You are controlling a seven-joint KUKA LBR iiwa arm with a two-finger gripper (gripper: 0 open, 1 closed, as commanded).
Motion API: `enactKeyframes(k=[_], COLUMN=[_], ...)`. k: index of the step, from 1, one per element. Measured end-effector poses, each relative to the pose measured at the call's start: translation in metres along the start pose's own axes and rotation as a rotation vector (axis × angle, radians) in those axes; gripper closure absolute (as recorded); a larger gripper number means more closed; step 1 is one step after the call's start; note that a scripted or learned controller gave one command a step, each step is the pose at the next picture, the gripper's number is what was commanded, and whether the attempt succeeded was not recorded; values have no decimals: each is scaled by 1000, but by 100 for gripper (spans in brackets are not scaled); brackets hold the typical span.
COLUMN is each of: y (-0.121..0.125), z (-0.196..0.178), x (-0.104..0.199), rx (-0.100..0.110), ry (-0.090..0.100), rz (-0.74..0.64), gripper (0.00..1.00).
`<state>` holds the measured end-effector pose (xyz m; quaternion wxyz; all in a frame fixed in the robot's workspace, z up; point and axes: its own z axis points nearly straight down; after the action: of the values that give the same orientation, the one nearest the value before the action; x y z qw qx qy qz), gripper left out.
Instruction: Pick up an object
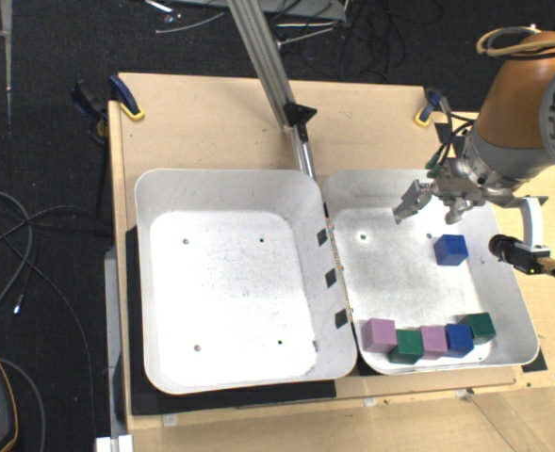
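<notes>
A robotics lab: a wooden counter [220, 130] with clamps [126, 97], loose cables [23, 243] on dark carpet [41, 45], and an aluminium camera mast [258, 45].

We see the arm [527, 102] as a rounded housing with an orange upper shell and a grey lower section. A tan cable loop [513, 36] sits on top of the orange shell. Below the grey section, the metal gripper [434, 205] has two grey fingers, with dark cables beside it.
</notes>
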<state>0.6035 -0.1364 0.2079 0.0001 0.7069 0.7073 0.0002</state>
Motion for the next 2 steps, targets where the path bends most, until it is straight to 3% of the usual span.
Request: enactKeyframes(k=[1,2], y=[1,-12], z=[-10,9], x=[0,-72], rx=[-2,2], ry=[0,-3], rz=[-1,8], gripper=[100,100])
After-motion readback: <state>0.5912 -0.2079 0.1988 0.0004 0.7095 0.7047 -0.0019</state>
